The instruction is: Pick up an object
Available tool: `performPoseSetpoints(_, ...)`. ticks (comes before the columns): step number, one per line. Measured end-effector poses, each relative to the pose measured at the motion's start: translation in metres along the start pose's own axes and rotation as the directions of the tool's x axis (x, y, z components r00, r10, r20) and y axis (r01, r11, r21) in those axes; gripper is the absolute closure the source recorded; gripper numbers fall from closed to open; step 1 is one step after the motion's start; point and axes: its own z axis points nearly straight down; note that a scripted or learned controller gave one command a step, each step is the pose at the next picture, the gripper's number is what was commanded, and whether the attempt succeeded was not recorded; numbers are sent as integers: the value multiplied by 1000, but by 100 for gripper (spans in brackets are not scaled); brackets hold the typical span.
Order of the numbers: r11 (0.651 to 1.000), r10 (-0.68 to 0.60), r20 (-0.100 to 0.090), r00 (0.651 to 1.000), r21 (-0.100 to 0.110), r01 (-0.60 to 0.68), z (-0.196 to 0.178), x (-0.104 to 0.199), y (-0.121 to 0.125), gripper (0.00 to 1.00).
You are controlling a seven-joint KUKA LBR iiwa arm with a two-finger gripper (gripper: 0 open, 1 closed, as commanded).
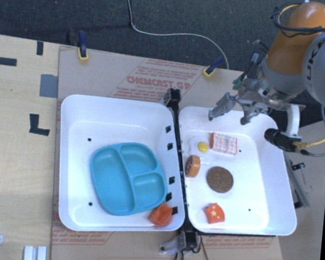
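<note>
- Camera view: we see the gripper [237, 111] hanging above the far edge of the right bin [274, 167], its two fingers spread wide with nothing between them.
- The right bin holds the candidate objects: a red-and-white packet [224, 143] nearest the gripper, a small yellow piece [203, 147] just beside it, a brown round disc [219, 179] in the middle, an orange-brown piece [192, 166] against the divider, and a red wedge-shaped piece [215, 213] near the front.
- The left bin [74, 146] holds a blue compartment tray [127, 177] and an orange-red piece [161, 215] at its front right corner.
- Handling, as we judge it: the packet looks light and flat, so we would close across its short sides; it may slide on the smooth bin floor.
- The disc lies low and offers little height to pinch.
- Hard to make out: the material of the small pieces, the printing on the packet, and the fingertips' height above the bin floor.
- The arm's upper part is cut off at the frame edge.
</note>
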Motion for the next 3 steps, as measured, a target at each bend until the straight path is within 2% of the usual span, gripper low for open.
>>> performPoseSetpoints(1, 1000, -3, 1, 1000, -14, 3, -9, 0, 2, 0)
performPoseSetpoints(3, 1000, -2, 2, 1000, -9, 2, 82, -1, 9, 0)
